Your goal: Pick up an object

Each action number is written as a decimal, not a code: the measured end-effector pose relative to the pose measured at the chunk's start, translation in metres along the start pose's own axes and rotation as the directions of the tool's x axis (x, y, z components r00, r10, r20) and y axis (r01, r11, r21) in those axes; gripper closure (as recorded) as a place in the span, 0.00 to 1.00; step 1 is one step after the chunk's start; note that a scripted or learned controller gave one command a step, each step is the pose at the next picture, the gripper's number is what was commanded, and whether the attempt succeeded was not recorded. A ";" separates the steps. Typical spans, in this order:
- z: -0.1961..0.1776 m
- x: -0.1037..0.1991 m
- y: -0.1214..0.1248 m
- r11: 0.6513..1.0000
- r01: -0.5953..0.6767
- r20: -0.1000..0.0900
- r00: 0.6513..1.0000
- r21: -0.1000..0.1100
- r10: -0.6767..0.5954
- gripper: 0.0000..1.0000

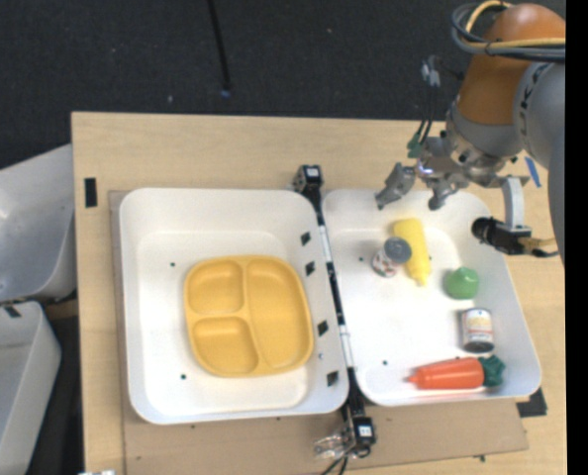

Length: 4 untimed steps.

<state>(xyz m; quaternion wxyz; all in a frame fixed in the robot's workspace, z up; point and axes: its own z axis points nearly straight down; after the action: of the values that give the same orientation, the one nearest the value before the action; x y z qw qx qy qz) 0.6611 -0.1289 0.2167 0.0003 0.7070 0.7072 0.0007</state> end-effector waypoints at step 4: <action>0.013 -0.011 0.009 1.000 0.000 0.002 1.000 -0.004 0.000 1.00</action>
<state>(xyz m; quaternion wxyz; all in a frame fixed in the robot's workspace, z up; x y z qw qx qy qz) 0.6697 -0.1394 0.2032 0.0024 0.7070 0.7072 0.0017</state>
